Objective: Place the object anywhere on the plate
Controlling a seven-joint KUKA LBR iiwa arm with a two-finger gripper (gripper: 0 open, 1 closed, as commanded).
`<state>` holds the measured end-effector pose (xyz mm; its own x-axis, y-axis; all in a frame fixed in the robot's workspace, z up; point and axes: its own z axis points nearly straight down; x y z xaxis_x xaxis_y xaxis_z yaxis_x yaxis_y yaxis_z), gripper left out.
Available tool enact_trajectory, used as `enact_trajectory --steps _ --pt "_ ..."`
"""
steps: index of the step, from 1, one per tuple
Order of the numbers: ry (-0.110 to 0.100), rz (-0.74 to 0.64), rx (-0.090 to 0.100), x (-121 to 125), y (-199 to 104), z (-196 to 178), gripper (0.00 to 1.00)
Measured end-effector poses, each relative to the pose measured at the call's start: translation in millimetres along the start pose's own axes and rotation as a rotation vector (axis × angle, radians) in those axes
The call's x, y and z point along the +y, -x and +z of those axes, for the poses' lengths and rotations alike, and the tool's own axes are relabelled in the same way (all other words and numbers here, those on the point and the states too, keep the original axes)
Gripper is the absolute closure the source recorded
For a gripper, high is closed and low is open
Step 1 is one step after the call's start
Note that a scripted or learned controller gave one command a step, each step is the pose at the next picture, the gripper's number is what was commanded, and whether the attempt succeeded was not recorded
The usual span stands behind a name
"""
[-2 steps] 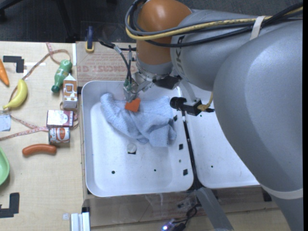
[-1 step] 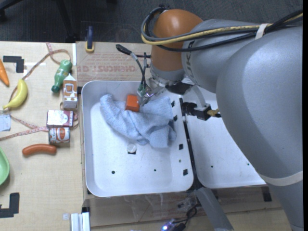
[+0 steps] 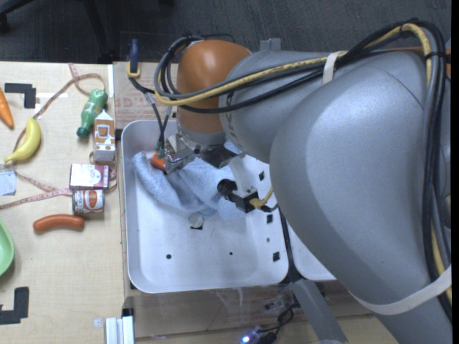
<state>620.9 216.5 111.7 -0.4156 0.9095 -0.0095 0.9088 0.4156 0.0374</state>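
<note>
Toy food is lying spread along the left of the table (image 3: 57,256), out of play. Centre frame, the claw (image 3: 166,160) is dipping into the bin (image 3: 193,264), over a grey cloth (image 3: 172,185), apparently pinching something small and orange (image 3: 157,161); its grip I cannot tell.

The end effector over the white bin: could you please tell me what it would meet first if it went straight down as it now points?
Most likely the crumpled grey cloth lying in the white bin, since the end effector hangs just above its upper edge; depth is hard to judge here.
</note>
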Motion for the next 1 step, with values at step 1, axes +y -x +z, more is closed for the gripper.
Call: enact_trajectory --steps 1 --pt "-0.034 -0.110 0.008 14.8 67.8 -58.7 1.00"
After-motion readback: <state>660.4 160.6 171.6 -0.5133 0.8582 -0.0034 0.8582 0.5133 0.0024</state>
